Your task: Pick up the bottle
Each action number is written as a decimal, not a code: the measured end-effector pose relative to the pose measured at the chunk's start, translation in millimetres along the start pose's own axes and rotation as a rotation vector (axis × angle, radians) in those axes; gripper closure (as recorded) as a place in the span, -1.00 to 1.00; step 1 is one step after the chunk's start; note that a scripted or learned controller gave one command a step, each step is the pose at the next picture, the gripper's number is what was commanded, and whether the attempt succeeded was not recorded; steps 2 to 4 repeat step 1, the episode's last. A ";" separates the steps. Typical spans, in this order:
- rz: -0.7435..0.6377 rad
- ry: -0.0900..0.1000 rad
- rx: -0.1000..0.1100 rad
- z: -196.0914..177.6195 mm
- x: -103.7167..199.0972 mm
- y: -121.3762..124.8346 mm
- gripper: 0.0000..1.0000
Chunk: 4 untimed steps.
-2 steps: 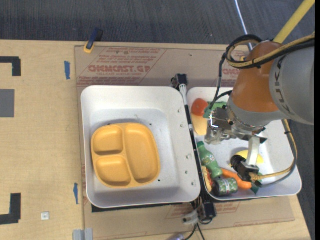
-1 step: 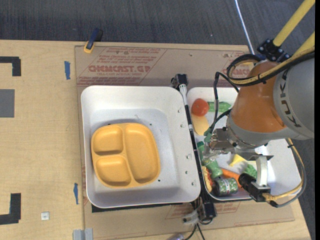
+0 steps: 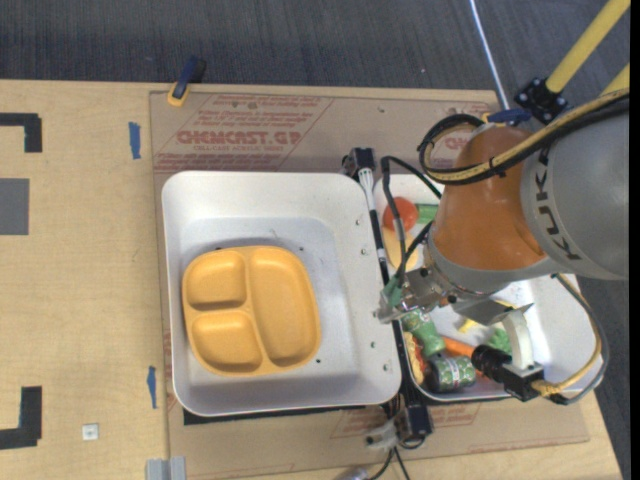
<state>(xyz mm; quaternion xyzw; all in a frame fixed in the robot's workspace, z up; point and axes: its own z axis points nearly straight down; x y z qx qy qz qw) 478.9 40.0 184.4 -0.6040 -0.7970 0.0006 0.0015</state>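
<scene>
The grey and orange arm covers most of the right bin [image 3: 575,313]. My gripper [image 3: 403,306] hangs low over that bin's left edge, close to the divider between the bins. Just below it lie small toys: a green piece [image 3: 430,342], an orange carrot-like piece [image 3: 461,347] and a small green bottle-like thing [image 3: 455,371] on its side near the front wall. Nothing shows between the gripper's tips, which are partly hidden by cables and the wrist.
The left bin [image 3: 200,208] holds a yellow divided plate [image 3: 250,308]. A red-orange toy [image 3: 404,211] and a green one [image 3: 427,209] lie at the back of the right bin. A white and green piece [image 3: 521,340] lies under the arm. Black cables run along the divider.
</scene>
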 end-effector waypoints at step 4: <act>-0.138 -0.002 -0.005 -15.2 32.5 9.6 1.00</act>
